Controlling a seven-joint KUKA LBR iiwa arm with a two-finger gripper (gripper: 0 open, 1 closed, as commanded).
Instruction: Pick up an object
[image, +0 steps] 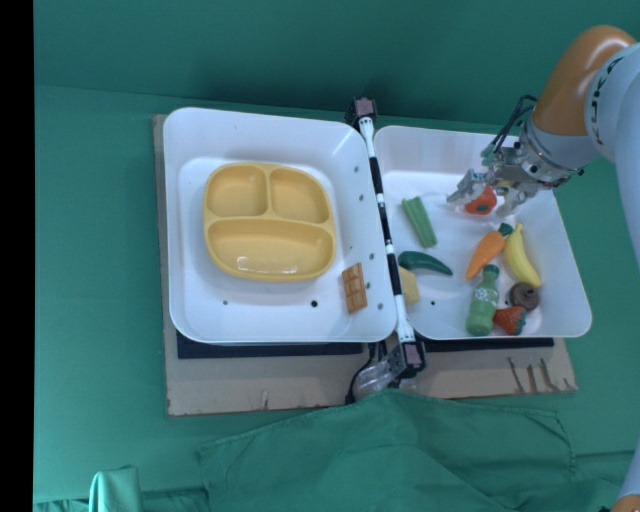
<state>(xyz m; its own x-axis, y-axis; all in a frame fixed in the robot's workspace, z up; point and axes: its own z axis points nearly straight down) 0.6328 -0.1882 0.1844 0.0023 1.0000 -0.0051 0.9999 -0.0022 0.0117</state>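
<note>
My gripper hangs over the far right part of the right bin. A small red toy vegetable with a green top sits between its fingers, which are closed around it. I cannot tell whether the toy is lifted off the bin floor. Below it lie an orange carrot and a yellow banana. A light green stalk and a dark green pepper lie to the left of them.
A green bottle, a brown ring and a red strawberry crowd the right bin's near corner. A yellow block rests by the divider. The left bin holds a yellow divided plate and a brown waffle piece.
</note>
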